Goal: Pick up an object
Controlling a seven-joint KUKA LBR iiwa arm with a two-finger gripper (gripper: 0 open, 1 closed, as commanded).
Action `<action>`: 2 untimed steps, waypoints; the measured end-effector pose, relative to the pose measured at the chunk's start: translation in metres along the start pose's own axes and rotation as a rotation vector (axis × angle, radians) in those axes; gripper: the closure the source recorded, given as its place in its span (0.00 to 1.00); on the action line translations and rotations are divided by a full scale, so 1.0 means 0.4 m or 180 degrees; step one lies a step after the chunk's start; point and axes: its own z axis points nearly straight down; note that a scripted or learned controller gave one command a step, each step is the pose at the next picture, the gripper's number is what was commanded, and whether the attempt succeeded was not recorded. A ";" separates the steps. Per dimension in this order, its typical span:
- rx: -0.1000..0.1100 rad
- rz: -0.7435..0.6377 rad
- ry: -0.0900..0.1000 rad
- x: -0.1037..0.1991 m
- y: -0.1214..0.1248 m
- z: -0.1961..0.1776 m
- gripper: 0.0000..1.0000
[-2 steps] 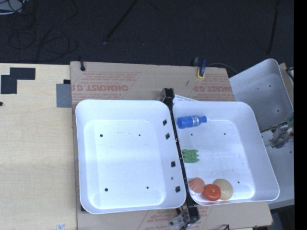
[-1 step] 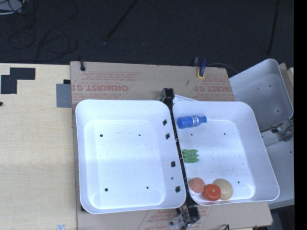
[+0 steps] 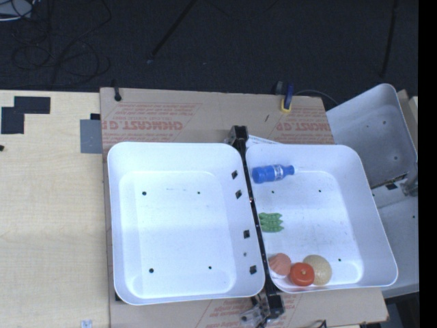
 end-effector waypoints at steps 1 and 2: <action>0.0021 0.0006 0.0008 0.002 -0.001 0.118 1.00; 0.0001 0.0000 0.0000 0.000 0.000 0.037 1.00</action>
